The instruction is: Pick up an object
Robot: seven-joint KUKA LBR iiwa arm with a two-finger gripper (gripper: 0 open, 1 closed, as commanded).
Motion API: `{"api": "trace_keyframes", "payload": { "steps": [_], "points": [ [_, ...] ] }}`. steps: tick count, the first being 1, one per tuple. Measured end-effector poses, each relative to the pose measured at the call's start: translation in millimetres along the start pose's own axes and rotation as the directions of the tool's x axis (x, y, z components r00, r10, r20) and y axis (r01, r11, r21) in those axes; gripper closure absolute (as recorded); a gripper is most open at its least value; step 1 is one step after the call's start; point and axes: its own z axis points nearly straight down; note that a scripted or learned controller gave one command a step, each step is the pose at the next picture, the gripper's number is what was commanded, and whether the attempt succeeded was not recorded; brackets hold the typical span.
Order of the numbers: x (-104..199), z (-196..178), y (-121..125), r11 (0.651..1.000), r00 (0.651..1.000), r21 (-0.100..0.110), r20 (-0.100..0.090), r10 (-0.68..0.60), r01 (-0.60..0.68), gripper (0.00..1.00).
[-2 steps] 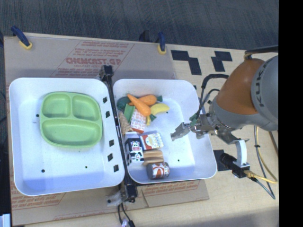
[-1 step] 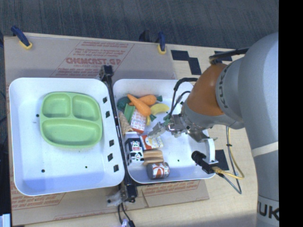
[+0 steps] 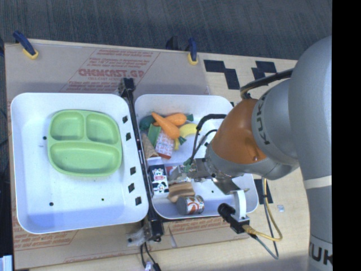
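Note:
The right bin [image 3: 220, 101] holds a jumble of small objects. An orange carrot [image 3: 167, 121] lies at the back beside a yellow piece [image 3: 188, 130] and a green item [image 3: 151, 133]. A red and white packet [image 3: 164, 145] sits below them. A black and white carton [image 3: 159, 180] stands by the bin's left wall. A brown bun-like piece [image 3: 180, 191] and a small can [image 3: 194, 205] lie at the front. My gripper [image 3: 185, 172] is low in the middle of this bin, just above the brown piece and right of the carton. The orange wrist band [image 3: 240, 137] hides the bin's right part.
The left bin [image 3: 28, 208] holds a green divided plate [image 3: 84, 143]. A black divider with clips [image 3: 134, 145] runs between the bins. Clamps [image 3: 193, 55] hold the cardboard base at the back. A cable [image 3: 265, 236] trails off the arm near the front right.

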Motion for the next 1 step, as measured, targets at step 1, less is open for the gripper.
{"api": "trace_keyframes", "payload": {
  "steps": [1],
  "points": [
    [0.2, -10.8, 1.7, 1.0, 1.0, 0.0, -0.001, -0.006, 0.006, 1.0]
  ]
}}
